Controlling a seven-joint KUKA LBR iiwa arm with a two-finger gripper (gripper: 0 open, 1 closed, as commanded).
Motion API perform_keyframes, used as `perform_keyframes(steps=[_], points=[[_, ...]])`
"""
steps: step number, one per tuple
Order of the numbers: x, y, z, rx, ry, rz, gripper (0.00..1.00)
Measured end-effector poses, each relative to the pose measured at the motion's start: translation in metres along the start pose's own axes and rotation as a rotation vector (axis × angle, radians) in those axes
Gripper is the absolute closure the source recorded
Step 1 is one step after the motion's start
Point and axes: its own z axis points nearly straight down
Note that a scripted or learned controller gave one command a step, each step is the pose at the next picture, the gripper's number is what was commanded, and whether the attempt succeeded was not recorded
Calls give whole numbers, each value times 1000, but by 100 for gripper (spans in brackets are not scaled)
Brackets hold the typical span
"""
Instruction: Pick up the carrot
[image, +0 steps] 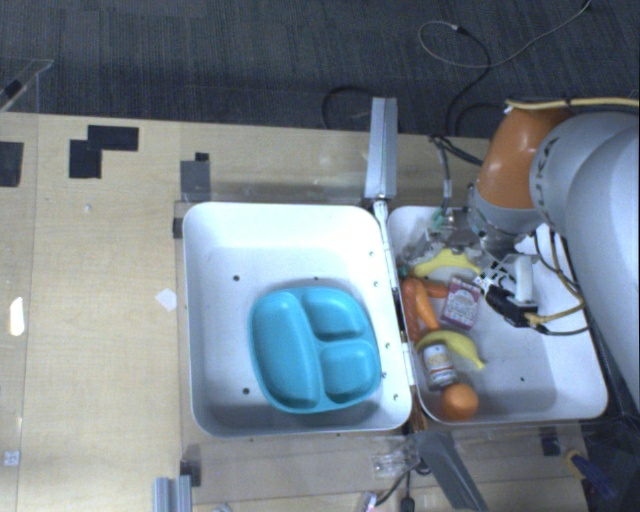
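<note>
The carrot (419, 306) is orange and lies lengthwise along the left wall of the right bin (560, 385), beside the divider. My gripper (448, 238) hangs over the far left part of that bin, just above a yellow banana (447, 265) and a short way beyond the carrot's far end. Nothing of the carrot shows at the gripper. The arm's orange band (515, 160) and grey body cover the bin's far right corner.
Packed around the carrot are a purple packet (461, 303), a second banana (456, 346), a small can (439, 369) and an orange (459, 401). The left bin (220, 260) holds a blue divided plate (315, 348). Cables (545, 318) trail beside the wrist.
</note>
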Motion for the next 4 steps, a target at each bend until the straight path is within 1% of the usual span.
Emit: perform_keyframes(steps=[1, 2, 3, 4], points=[[0, 0, 0, 0, 0, 0, 0], [-80, -43, 0, 2, -2, 91, 0], [-30, 19, 3, 6, 0, 250, 0], [6, -23, 2, 5, 2, 165, 0]])
